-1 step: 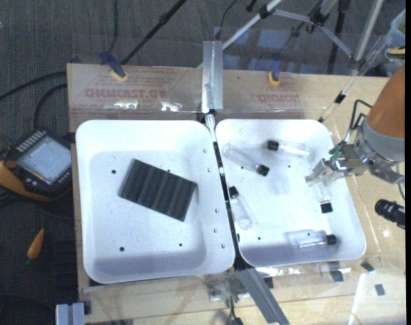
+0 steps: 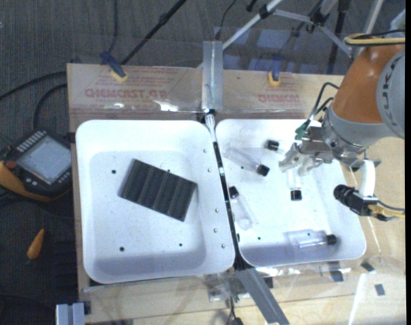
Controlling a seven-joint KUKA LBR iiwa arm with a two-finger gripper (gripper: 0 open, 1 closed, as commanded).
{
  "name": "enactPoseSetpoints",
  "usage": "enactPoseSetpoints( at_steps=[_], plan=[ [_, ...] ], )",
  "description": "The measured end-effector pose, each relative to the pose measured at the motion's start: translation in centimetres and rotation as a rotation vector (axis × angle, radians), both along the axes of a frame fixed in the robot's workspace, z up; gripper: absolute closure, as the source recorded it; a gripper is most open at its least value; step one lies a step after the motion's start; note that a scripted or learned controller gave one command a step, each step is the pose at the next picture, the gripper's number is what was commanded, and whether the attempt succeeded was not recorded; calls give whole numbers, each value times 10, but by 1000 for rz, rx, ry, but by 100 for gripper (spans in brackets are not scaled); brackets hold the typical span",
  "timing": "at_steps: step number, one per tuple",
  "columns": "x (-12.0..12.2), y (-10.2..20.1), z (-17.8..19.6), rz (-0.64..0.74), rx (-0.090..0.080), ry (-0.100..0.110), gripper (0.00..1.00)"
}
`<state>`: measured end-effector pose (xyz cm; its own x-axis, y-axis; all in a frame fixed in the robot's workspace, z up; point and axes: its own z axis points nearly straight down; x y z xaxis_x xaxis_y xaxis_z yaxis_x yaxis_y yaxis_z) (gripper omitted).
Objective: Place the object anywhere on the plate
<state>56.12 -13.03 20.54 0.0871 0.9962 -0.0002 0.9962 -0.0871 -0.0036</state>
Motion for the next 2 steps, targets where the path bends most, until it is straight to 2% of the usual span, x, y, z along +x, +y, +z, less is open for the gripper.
enactPoseSetpoints(
  at_steps=[1,2],
  plan=[
    [45,61,-23,25,-1,1,100],
    [89,137,-19,232,-2,-1,100]
  ],
)
